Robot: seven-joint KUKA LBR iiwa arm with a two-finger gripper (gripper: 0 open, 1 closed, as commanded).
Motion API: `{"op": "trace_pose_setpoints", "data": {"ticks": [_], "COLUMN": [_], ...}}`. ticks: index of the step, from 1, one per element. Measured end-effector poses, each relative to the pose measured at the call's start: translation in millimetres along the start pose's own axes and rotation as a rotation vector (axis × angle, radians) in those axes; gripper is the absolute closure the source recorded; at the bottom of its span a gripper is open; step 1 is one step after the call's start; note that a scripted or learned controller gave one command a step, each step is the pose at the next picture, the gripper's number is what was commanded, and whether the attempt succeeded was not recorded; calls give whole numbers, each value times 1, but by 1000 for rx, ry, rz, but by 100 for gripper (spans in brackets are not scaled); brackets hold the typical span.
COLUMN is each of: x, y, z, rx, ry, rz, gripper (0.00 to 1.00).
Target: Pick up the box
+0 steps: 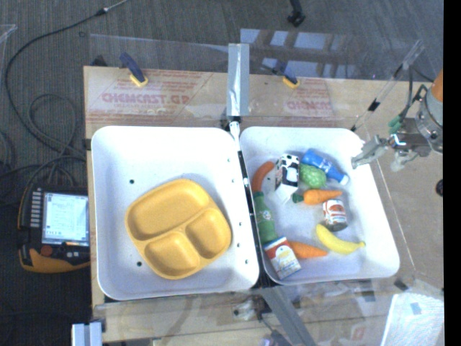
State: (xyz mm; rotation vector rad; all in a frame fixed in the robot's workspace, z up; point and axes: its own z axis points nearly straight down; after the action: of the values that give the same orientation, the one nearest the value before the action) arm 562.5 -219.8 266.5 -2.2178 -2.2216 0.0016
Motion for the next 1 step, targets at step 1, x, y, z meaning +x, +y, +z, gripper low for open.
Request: {"op": "trace_pose_setpoints", "data": {"ticks": [1], "x": [37], "y": [29], "z": [161], "rx": [1], "ry": [1], "rz": [-92], "gripper": [0]}}
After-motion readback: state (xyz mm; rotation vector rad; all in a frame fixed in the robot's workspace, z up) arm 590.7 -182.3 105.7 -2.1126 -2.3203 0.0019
